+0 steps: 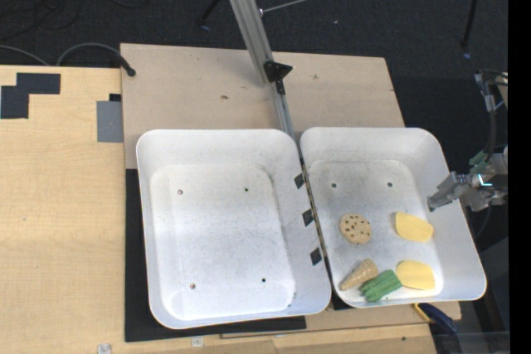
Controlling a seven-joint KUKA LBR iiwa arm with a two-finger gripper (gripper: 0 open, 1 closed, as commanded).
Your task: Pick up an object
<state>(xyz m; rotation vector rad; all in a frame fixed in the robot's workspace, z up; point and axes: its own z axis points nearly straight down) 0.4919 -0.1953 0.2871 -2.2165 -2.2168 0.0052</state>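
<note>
The right bin (pixel 377 147) holds several small objects. A round speckled cookie (pixel 355 228) lies near its middle, with a yellow piece (pixel 412 227) just to its right. Toward the front edge sit a tan wedge (pixel 358 273), a green item (pixel 381 286) touching it, and a second yellow piece (pixel 416 275). My gripper (pixel 444 196) comes in over the right bin's right rim, above and to the right of the upper yellow piece, apart from it. Nothing is visibly held.
The left bin (pixel 217 224) sits beside the right one, joined to it by black clips (pixel 307 215). An aluminium bar (pixel 249 21) slants up from behind the bins. Wooden bench surface lies to the left.
</note>
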